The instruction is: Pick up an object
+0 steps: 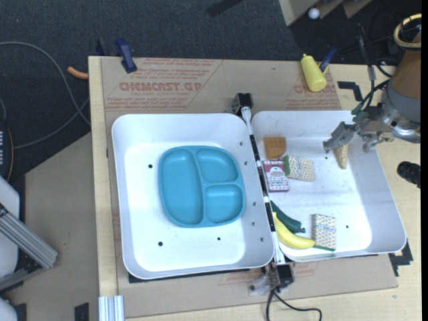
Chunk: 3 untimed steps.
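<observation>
While the gripper (352, 141) hangs over the far right part of the right bin (381, 206), its fingers stand apart, one to each side, with a tan object (342, 156) just below them that they do not clamp. Nearer the divider lie a brown block (275, 146), two patterned packets (300, 168), and a banana (292, 237). A blue divided tray (200, 184) sits in the left bin (134, 179).

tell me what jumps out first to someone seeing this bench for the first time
The blue divided tray draws the eye first, lying alone in the middle of the left bin. Next comes the yellow banana at the near left corner of the right bin, with small packets scattered beyond it. The gripper hangs over that bin's far right side, next to a tan object.
</observation>
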{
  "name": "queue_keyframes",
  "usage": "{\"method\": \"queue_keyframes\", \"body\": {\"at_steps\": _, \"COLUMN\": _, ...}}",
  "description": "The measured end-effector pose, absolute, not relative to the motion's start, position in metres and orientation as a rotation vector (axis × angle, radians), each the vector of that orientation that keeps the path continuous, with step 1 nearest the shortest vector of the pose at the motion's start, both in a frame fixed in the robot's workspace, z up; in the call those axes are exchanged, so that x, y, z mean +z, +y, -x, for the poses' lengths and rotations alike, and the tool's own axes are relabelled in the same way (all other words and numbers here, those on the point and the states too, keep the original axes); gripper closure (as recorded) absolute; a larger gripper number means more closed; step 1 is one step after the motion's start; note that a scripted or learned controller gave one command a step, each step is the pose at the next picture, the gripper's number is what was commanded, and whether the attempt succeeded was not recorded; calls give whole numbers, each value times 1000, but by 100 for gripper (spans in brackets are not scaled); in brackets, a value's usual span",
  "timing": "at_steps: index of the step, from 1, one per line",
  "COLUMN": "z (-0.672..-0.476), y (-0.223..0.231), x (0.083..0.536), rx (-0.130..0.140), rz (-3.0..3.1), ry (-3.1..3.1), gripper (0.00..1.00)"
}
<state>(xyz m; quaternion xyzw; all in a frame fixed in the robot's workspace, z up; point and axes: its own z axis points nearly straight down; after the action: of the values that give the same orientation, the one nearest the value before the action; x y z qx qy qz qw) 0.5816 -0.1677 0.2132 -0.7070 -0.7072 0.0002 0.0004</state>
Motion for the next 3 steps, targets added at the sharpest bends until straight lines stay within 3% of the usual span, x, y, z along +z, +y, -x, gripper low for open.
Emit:
{"method": "queue_keyframes", "body": {"at_steps": 1, "z": -668, "y": -127, "x": 94, "rx": -6, "rz": 2222, "ry": -2225, "gripper": 0}}
{"method": "queue_keyframes", "body": {"at_steps": 3, "z": -668, "y": -96, "x": 89, "rx": -2, "rz": 2226, "ry": -2226, "gripper": 0}}
